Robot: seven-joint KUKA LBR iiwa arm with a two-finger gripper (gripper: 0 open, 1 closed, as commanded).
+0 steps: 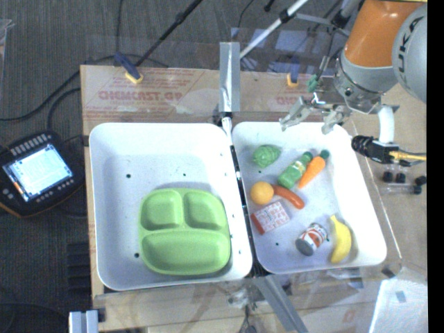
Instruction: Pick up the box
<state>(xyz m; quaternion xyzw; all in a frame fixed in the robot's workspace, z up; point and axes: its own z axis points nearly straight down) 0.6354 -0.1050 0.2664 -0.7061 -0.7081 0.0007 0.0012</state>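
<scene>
The box (270, 217) is small and flat, red and white, and lies in the right bin (364, 207) left of its middle, just below an orange. My gripper (311, 121) hangs over the far rim of the right bin, well above and behind the box. Its two fingers are spread apart and open, with nothing between them. The grey arm with its orange band (374, 26) reaches in from the top right.
The right bin also holds a green leafy toy (266, 156), a green bottle (294, 173), a carrot (313, 170), an orange (261, 192), a red pepper (289, 197), a can (311, 238) and a banana (340, 239). A green divided tray (185, 231) lies in the left bin (111, 186).
</scene>
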